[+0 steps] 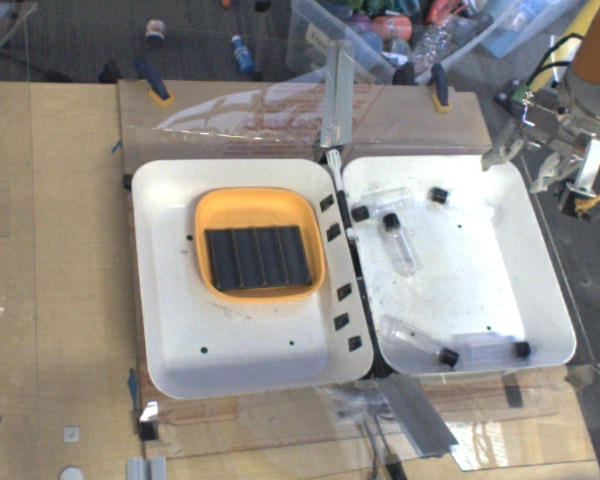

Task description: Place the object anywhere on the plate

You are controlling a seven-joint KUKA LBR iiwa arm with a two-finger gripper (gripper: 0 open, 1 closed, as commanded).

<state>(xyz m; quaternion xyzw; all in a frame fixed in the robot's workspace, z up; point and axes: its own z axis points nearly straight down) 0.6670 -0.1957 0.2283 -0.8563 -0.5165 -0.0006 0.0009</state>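
Note:
An orange plate point(212, 216) lies in the left white bin point(165, 318). A dark grey ribbed slab point(258, 257) rests flat on the plate, covering most of its middle. My gripper point(525, 160) hangs over the upper right corner of the right bin point(540, 298), far from the plate. Its pale fingers point(501, 152) stand open with nothing between them. The orange-banded wrist rises behind it at the frame's right side.
The right bin holds a clear vial with a black cap point(398, 241), a small black cap point(439, 196) and clear tubes with black ends point(480, 350) near its front. A row of black clips point(342, 260) lines the divider. A tub of toys point(410, 8) stands behind the bench.

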